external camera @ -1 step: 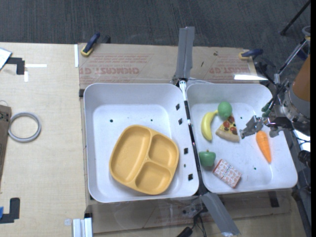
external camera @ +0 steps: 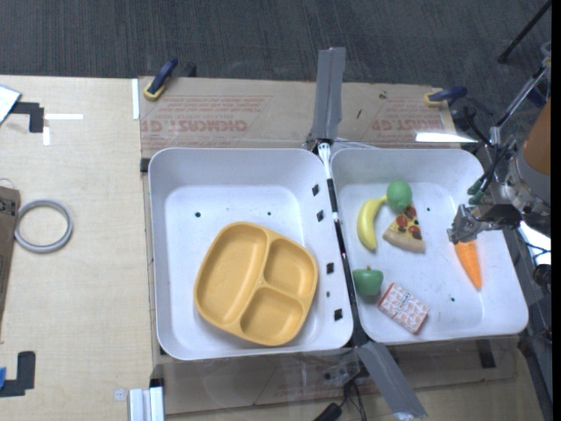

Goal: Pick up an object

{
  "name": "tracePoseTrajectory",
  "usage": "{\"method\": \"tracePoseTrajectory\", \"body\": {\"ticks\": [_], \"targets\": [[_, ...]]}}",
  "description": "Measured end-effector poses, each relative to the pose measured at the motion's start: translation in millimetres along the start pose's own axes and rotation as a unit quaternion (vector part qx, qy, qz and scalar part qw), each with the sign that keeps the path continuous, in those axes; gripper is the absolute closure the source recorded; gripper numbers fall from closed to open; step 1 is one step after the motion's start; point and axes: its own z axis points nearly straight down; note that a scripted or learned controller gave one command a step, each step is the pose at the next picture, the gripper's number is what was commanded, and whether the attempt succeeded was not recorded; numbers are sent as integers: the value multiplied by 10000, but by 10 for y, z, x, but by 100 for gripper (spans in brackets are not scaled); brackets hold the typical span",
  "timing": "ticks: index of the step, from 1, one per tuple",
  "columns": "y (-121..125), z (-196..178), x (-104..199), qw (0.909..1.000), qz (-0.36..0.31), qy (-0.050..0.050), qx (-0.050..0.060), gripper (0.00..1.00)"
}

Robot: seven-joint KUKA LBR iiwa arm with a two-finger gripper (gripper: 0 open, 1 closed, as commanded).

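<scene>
Gripper (external camera: 465,229) sits just above toy carrot (external camera: 471,263); finger state unreadable. Carrot looks light, stiff, smooth, tapered — likely slippery. Best pinched across thick upper end.

Two bins, left (external camera: 166,235) and right (external camera: 500,314), are of smooth white plastic with a faint sheen. The divided plate (external camera: 254,283) is matt yellow plastic. The toy foods, namely banana (external camera: 368,224), carrot (external camera: 471,263), pepper (external camera: 367,281) and pizza slice (external camera: 405,231), look like smooth moulded plastic, slightly glossy. The bench top (external camera: 79,305) shows pale, matt wood grain. Brown corrugated cardboard (external camera: 237,112), printed in red, lies behind the bins. The tape roll (external camera: 39,225) appears grey and dull. The gripper (external camera: 466,226) is dark, matt metal.
</scene>
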Motion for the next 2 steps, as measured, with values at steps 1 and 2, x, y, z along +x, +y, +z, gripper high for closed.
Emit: {"method": "tracePoseTrajectory", "body": {"ticks": [1, 2], "targets": [[884, -619, 143, 9967, 810, -3, -14, 100], [1231, -1278, 335, 9957, 928, -5, -18, 100]]}}
